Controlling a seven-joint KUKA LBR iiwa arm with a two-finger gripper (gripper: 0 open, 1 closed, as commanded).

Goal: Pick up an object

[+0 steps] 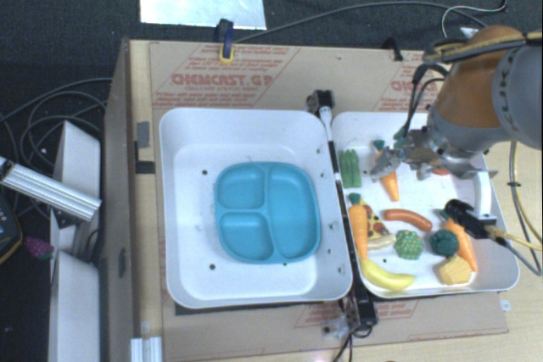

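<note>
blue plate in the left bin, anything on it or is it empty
Empty: the blue plate lies flat in the left bin, all three compartments bare.

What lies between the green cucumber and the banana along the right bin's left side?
In the camera view, a carrot lies between the cucumber and the banana.

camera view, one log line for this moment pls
hand over right bin | above small carrot | nothing seen held | blue plate in left bin

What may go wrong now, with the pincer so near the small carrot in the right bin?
1. The pincer sits over the small carrot at the tip; it may slip out.
2. The green cucumber lies close by and may be knocked.
3. The toys are crowded: the sausage just below could be pushed.
</note>
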